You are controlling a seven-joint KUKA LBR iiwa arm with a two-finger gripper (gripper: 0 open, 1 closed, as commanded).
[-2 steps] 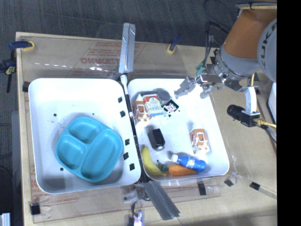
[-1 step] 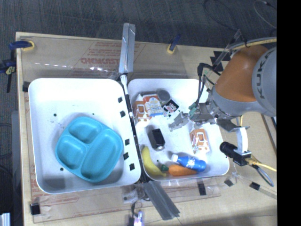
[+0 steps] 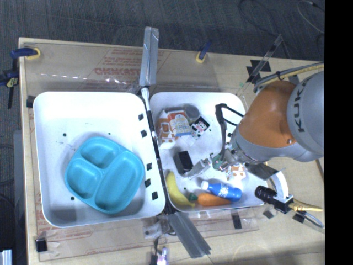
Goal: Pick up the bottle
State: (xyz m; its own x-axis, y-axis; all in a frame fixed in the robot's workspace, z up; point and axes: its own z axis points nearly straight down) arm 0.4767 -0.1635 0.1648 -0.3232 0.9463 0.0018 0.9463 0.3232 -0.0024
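Observation:
The bottle point(image 3: 223, 190) is small, blue with a white cap, and lies on its side near the front edge of the right bin point(image 3: 165, 101), cap pointing left. An orange carrot point(image 3: 212, 200) lies just in front of it. My gripper point(image 3: 220, 163) hangs low over the right bin, just behind and above the bottle, under the arm's orange band point(image 3: 265, 127). Nothing shows between its fingers, and the wrist hides how they stand.
A banana point(image 3: 175, 189) lies at the right bin's front left, a black block point(image 3: 183, 160) near its middle, a white-and-orange carton point(image 3: 174, 126) and a small black-and-white item point(image 3: 199, 126) at the back. A blue divided plate point(image 3: 105, 173) rests in the left bin point(image 3: 49, 109).

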